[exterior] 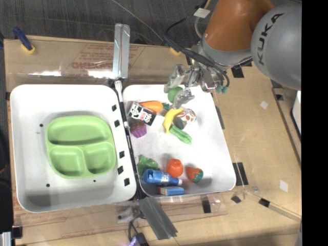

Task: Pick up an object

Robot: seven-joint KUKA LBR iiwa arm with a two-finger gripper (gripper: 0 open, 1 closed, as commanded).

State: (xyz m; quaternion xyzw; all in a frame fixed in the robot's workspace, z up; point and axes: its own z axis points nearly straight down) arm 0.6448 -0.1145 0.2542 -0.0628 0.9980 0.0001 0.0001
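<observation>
1. The grey KUKA arm [266,29] reaches in from the right, its gripper [185,86] hanging low over the far edge of the right bin [218,152]. I judge this the approach step, just ahead of a grasp.
2. Two white bins sit side by side; the left bin [25,137] holds one green divided tray [79,146].
3. How far the gripper is spread I cannot tell, and nothing is seen clamped in it.
4. The nearest candidates lie just below it: one green round piece [175,94], one yellow banana [171,118] and one carrot [151,106].
5. Also in the right bin: one black-and-white carton [140,113], one purple piece [138,131], one blue bottle [159,177] and one tomato [175,167].
6. Next, the gripper likely needs to settle squarely over one piece; the crowded cluster risks a glancing grip.
</observation>
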